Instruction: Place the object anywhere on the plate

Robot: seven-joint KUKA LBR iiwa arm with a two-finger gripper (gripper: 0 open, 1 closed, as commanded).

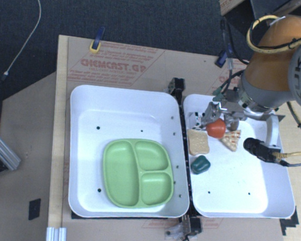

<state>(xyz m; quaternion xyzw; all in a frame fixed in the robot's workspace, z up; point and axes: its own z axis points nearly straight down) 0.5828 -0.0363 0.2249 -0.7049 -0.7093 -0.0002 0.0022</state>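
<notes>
Right now your gripper (218, 117) sits over the red tomato-like object (216, 129) in the right bin (248, 208) — whether it's clamped, you can't tell — and the green divided plate (136, 172) lies lower left of it.

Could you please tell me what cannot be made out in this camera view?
- Gripper: the wrist above hides its fingers, so open or shut is unclear.
- Red object: whether it is gripped or merely lying in the right bin is unclear.
- Arm: cut off by the top and right edges.
</notes>
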